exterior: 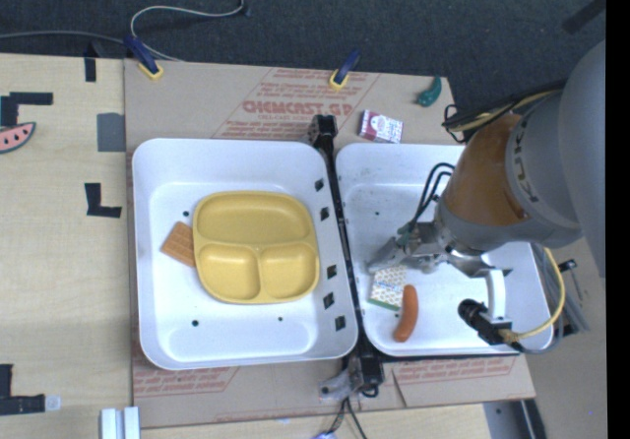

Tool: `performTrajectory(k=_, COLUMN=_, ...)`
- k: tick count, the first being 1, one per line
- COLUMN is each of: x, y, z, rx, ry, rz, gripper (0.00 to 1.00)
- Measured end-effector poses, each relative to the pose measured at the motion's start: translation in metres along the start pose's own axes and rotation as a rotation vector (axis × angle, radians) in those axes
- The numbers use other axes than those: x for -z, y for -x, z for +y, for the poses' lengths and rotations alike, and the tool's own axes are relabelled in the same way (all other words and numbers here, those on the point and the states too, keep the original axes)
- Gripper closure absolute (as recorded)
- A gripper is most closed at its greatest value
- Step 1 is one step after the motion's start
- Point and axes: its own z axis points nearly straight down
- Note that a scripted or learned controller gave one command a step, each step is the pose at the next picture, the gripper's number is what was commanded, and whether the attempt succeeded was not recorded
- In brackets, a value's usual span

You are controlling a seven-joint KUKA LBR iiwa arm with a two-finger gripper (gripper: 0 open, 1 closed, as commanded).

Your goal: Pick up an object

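Observation:
In the right bin (pixel 492 171), my gripper (pixel 394 255) hangs low over the floor near the left wall. Just below it lies a small green patterned packet (pixel 387 286). An orange-red sausage (pixel 406 313) lies next to the packet, towards the bin's front edge. The gripper is right above the packet's upper edge, and I cannot see anything held in it. The left bin (pixel 157 230) holds a yellow divided plate (pixel 258 244), with a brown waffle-like cracker (pixel 178 244) sticking out from under the plate's left side.
The grey arm with its orange band (pixel 487 181) covers the right bin's right half. A small red and white packet (pixel 379 126) and a teal object (pixel 429 91) lie on the cardboard behind the bins. Black clips line the wall between the bins.

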Motion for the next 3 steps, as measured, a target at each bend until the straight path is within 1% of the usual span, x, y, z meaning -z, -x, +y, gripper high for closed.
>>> performTrajectory(k=1, x=0.000, y=-0.004, z=-0.017, rx=0.001, ry=0.003, rz=-0.001, gripper=0.00)
performTrajectory(k=2, x=0.010, y=-0.003, z=-0.017, rx=-0.001, ry=0.002, rz=-0.002, gripper=1.00)
performTrajectory(k=3, x=0.122, y=-0.047, z=0.023, rx=0.001, ry=-0.005, rz=0.002, gripper=1.00)
